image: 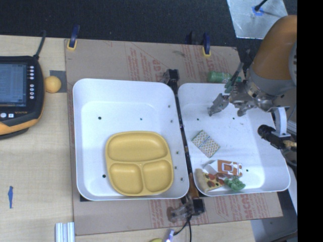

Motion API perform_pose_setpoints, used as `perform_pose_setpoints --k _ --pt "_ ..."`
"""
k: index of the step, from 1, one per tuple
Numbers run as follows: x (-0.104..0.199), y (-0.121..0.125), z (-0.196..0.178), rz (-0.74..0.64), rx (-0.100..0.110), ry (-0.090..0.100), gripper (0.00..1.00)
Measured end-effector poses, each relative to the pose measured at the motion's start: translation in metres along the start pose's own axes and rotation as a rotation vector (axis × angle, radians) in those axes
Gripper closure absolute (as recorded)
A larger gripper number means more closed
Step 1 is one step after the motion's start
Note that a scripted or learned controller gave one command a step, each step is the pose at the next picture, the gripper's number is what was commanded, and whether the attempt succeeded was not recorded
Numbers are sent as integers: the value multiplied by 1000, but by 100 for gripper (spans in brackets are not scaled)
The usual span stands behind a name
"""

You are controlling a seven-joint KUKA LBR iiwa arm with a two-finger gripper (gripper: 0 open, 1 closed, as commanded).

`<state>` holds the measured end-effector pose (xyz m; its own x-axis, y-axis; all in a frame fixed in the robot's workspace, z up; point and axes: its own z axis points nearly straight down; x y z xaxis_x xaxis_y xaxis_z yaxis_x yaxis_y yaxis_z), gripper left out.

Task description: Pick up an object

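At the far left of the bench lies a control pendant point(17, 97) with a dark screen and an orange-grey housing, and just beside it on the right sits a small yellow ball point(52, 83). The left bin point(86, 100) holds a yellow divided tray point(139, 162) with three compartments, lying flat in the near half of the bin. The right bin point(267, 155) contains a small patterned packet point(206, 143) near its middle, tilted, and near the front edge a group of small items: a red and white carton point(229, 168) touching a green toy piece point(234, 184) and a yellowish piece point(204, 180). The gripper point(228, 104) hangs above the far part of the right bin, well apart from the packet. Its two fingers are spread apart with nothing between them.
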<state>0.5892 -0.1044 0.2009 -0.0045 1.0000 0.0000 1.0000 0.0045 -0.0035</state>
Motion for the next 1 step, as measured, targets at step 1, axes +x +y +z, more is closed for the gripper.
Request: perform_pose_setpoints --k 1 --pt "9 -2 78 -1 1 -1 0"
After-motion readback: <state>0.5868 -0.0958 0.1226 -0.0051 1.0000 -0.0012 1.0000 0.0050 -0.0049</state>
